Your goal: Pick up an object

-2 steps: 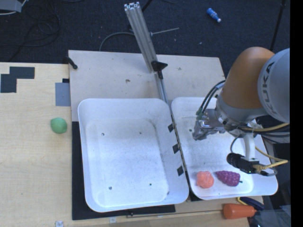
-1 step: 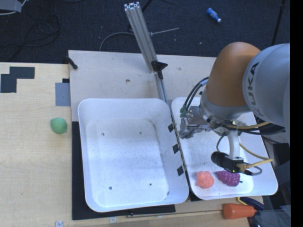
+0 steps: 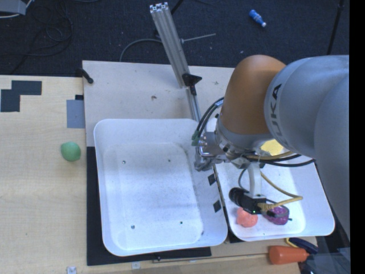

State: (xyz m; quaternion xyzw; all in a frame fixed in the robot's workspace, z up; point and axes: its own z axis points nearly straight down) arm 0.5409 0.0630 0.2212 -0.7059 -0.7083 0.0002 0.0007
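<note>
Salmon-pink rounded lump (image 3: 247, 218) | 6 o'clock in right shallow white bin (image 3: 312, 208) | jaws: cannot tell | risk: adjacent purple knobbly lump (image 3: 279, 214) crowds grasp.

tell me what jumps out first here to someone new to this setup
The big grey arm with its orange band looms on the right side, over the right bin. In that bin, near its front, an orange-pink lump and a purple lump lie side by side. Far left, a green ball sits alone on the wooden bench, outside the left bin.
</note>
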